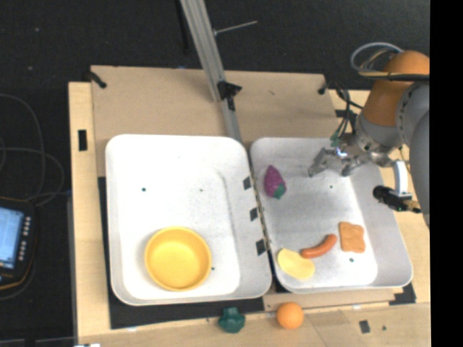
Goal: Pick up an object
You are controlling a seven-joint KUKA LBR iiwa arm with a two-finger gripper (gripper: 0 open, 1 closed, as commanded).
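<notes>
In the right bin [376,266], the objects on offer are lying untouched: a purple piece [273,181] near the left wall, and toward the front a sausage [319,247] sitting between a pale yellow slice [295,264] and an orange-brown slab [352,237]. The hand [334,162] is hovering over the bin's far right part, fingers spread and grasping nothing, well apart from every item. This looks like the approach step, with no object chosen yet. The next move is calling for travel toward one piece, probably the purple one as the nearest, then a descent with the fingers straddling it. Beyond, a yellow bowl [178,257] is resting in the left bin [173,157], and an orange ball [289,315] is sitting on the table [152,92]
</notes>
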